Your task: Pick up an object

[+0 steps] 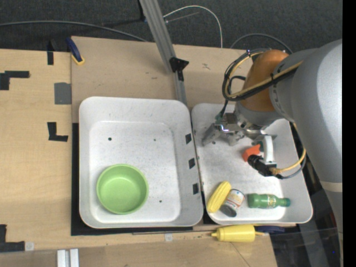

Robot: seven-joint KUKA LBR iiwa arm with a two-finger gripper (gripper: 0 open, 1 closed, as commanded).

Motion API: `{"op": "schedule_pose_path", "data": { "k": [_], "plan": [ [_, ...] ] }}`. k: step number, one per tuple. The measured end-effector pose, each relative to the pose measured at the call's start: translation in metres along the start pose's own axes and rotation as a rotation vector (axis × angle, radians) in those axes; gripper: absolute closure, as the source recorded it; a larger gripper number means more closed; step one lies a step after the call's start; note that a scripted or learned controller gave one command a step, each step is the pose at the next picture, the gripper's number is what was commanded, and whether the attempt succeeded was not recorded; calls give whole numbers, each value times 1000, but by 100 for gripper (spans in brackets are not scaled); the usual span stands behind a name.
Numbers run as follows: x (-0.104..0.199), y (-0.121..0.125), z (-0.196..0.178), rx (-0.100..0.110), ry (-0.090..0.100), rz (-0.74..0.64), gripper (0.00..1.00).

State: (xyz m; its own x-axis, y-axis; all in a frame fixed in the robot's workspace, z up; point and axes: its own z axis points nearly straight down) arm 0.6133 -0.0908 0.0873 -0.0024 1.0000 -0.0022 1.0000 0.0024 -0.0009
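My gripper [220, 134] hangs over the upper left part of the right bin [208, 166], low above its floor, with nothing visible in it. Near that bin's front edge lie a yellow oblong thing [219, 197], a small tin can [233, 201] touching it, and a green bottle [267, 201] on its side. A small orange-red thing [251, 153] lies to the right of the gripper, partly hidden by the wrist.
A green bowl [122, 188] stands in the front left corner of the left bin [133, 110]. A yellow squeeze bottle [236, 233] lies on the bench just outside the right bin's front rim. A grey pole [161, 32] slants in from the top.
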Motion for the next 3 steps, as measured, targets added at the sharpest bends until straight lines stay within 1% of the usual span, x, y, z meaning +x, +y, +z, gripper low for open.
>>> {"op": "schedule_pose_path", "data": {
  "k": [1, 2, 3],
  "plan": [
    [1, 0, -11, 1, 2, -1, 100],
    [-1, 4, -54, -4, 2, 1, 100],
    [8, 0, -108, -5, 2, 0, 100]
  ]
}}
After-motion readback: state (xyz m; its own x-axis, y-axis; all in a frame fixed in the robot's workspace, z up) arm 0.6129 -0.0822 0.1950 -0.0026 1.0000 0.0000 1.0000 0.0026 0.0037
